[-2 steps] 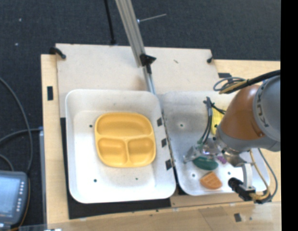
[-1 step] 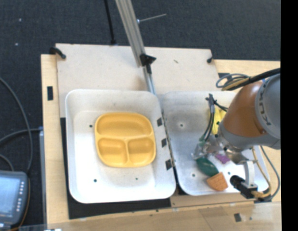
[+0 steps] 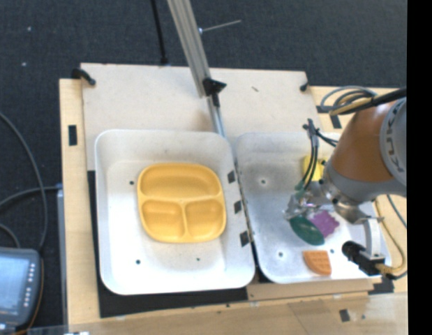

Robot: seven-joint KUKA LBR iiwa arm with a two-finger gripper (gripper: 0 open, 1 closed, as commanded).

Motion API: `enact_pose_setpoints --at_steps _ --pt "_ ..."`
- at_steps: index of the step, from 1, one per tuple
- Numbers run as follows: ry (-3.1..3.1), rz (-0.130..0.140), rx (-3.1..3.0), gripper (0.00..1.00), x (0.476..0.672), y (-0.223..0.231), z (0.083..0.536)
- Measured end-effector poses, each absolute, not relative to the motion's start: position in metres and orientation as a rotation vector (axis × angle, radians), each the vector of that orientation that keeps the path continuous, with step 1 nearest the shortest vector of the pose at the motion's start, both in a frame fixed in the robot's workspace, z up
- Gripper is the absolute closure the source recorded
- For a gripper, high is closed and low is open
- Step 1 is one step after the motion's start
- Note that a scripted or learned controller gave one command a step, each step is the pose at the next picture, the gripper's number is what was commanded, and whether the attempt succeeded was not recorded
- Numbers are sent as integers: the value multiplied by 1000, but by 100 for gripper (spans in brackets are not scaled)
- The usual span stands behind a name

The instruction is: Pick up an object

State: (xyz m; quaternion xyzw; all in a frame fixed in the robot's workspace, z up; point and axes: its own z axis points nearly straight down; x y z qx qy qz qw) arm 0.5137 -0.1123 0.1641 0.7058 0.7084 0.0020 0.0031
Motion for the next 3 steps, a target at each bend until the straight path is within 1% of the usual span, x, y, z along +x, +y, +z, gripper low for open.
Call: enact_pose_setpoints --at_steps 1,2,3 --pt "2220 6 2213 100 516 -113 208" --pt "2228 5 2212 100 536 -69 224" --pt "2230 3 2213 100 551 -17 218"
